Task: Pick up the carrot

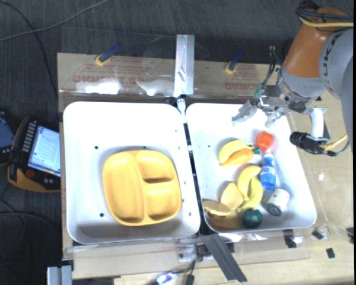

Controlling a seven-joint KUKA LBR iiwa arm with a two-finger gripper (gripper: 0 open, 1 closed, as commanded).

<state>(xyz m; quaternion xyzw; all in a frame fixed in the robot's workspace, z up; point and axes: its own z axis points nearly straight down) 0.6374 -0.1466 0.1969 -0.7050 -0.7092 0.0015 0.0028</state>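
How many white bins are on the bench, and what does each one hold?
2. The left bin holds a yellow divided plate. The right bin holds a pile of toy food; some pieces may be hidden underneath.

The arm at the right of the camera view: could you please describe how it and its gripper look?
The grey KUKA arm has a rounded orange band above the wrist. Below it sits a two-finger metal gripper in silver-grey, with a small green detail beside it. Dark cables loop over the arm's top, and a black-tipped white cylindrical attachment juts out at the wrist.

A robotics lab — taped bench (124,76), teach pendant (35,153) and loose cables (24,16) on dark carpet.
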